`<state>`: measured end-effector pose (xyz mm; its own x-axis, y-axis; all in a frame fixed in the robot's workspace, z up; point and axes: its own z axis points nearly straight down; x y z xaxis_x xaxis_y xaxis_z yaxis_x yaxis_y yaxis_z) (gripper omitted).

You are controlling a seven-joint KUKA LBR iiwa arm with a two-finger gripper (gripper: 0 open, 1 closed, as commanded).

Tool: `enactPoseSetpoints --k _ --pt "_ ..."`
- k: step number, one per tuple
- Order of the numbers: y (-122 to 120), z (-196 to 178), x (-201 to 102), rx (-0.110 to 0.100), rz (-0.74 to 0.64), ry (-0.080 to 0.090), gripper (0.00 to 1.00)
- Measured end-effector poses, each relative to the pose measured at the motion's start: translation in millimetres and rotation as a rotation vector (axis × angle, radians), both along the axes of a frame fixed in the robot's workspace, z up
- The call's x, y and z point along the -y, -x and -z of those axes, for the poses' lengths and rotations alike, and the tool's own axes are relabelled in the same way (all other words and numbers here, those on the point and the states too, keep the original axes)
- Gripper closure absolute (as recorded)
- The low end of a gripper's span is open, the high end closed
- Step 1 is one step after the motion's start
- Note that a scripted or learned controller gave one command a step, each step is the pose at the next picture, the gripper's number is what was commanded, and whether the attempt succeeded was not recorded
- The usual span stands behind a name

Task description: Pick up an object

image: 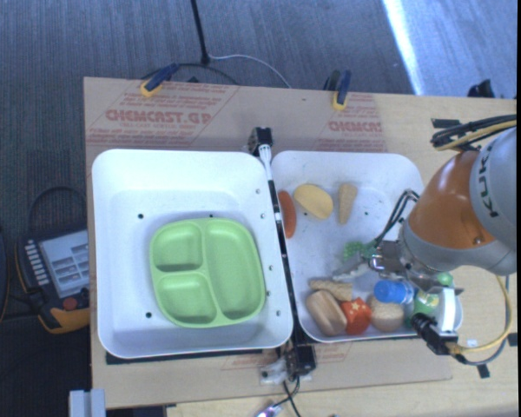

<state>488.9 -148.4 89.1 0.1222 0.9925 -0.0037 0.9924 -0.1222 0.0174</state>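
My arm (pixel 456 211) covers right bin's (pixel 330 159) lower right corner; my pincer (pixel 391 272) half hidden there, opening impossible to judge. One blue object (pixel 391 292) just below it, partly covered. Two bins on surface (pixel 243 111). One green divided plate (pixel 208 270) in left bin (pixel 130 168).

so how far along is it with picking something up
Done: the arm has reached over the right bin, its wrist low above the toy food near the blue piece. In hand: nothing visibly; the wrist hides the gripper, so no grasp can be confirmed. Left: close on a piece and lift it. The yellow piece, hot dog and red piece all lie in the bin.
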Motion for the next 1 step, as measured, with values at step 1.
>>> enactPoseSetpoints --k 1 --pt "-45.9 0.6 -41.7 -0.008 -0.36 0.005 0.0"
